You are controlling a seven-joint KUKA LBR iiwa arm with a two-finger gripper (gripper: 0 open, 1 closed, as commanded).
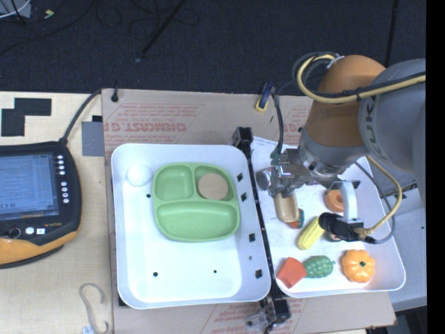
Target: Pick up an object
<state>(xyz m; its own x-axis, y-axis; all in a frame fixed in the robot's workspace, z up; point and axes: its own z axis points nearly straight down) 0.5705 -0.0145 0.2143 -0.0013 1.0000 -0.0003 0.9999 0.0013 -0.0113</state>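
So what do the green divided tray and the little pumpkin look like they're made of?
Green divided tray: likely moulded plastic, matte, given its uniform colour and rounded compartment walls. Pumpkin: probably plastic or rubber toy food, smooth with a slight sheen and moulded ribs; the view can't settle which.

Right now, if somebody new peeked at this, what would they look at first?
Probably the big grey robot arm with the orange band, reaching over the right white bin full of toy food, like the small orange pumpkin and yellow corn cob. Next, the green divided plastic tray in the left white bin.
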